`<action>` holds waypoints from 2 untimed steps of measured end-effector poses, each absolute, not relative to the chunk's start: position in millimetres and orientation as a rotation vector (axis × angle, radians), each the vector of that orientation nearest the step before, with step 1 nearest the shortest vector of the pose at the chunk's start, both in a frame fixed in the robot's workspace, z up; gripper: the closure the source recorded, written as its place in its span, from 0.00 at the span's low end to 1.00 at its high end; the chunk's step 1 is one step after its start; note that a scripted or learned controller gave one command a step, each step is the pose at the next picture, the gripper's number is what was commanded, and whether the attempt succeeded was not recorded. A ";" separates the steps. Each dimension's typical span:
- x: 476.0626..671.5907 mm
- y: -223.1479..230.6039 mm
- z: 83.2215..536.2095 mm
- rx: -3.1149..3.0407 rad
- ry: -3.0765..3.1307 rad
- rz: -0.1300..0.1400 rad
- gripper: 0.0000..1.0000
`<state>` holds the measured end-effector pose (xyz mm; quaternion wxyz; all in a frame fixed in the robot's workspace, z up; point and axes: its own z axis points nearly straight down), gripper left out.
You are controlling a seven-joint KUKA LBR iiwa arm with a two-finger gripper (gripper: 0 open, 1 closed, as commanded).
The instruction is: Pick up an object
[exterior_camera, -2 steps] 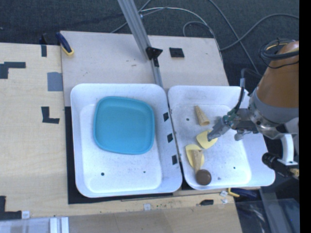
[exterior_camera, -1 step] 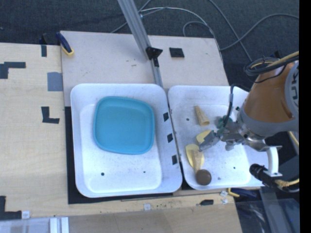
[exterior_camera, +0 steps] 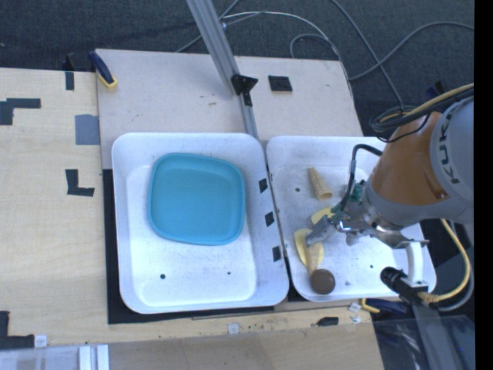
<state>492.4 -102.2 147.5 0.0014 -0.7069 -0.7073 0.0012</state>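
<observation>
Within the right bin point(exterior_camera: 286, 168), the gripper point(exterior_camera: 322, 232) hangs low over yellow pieces point(exterior_camera: 306, 247); finger state cannot be told. A brown ball point(exterior_camera: 322, 281) lies at six o'clock, a tan cone point(exterior_camera: 320, 183) at twelve. A blue plate point(exterior_camera: 197, 199) occupies the left bin point(exterior_camera: 127, 206).

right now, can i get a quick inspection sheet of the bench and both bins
surface: pale bench bearing a left bin and a right bin side by side
job's things: in the right bin, a tan cone-like piece, yellow pieces and a brown round object near the front edge
clutter: a blue plate in the left bin; black tape marks on the bench
grippers: gripper low over the yellow pieces in the right bin; jaws too blurred to judge, nothing seen held
cables: several loop over the dark floor at top right; yellow and black ones run along the arm
surroundings: a grey metal rail slants in from the top; a blue-and-yellow clamp on the bench's back left corner
</observation>
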 end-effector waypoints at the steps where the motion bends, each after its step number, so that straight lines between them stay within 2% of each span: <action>1: 491.0 -101.8 95.1 -2.218 -2.219 0.005 0.00; 2: 492.3 -101.7 107.1 -2.220 -2.222 0.001 1.00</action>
